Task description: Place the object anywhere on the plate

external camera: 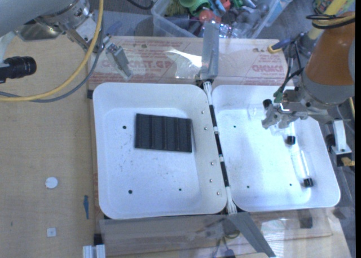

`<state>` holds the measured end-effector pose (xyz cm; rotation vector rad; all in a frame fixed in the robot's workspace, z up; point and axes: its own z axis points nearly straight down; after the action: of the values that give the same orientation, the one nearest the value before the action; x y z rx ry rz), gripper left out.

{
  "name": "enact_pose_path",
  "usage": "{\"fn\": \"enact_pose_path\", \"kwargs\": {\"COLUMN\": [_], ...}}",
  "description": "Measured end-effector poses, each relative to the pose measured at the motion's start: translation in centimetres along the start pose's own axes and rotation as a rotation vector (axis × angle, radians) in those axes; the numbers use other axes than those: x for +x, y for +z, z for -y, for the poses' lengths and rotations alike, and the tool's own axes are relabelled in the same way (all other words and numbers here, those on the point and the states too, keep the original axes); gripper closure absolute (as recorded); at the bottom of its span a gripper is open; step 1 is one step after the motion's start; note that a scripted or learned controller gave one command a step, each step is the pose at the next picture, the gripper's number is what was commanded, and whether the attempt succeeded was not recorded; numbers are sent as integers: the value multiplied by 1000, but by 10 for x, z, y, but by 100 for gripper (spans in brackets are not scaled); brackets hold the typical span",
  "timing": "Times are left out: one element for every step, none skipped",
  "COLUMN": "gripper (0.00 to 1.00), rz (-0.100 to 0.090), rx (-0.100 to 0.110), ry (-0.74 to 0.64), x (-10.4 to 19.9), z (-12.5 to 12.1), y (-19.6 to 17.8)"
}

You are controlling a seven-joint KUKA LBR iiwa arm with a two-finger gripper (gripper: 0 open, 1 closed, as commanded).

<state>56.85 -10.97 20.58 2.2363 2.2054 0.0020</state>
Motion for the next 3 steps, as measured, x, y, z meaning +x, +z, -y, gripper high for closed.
{"fn": "enact_pose_path", "kwargs": {"gripper": [100,0,0], "rz": [0,0,0], "rx": [5,4,4], "ry": [43,44,44], "x": [78,78,78], "z": [76,75,75], "y": [22,22,22]}}
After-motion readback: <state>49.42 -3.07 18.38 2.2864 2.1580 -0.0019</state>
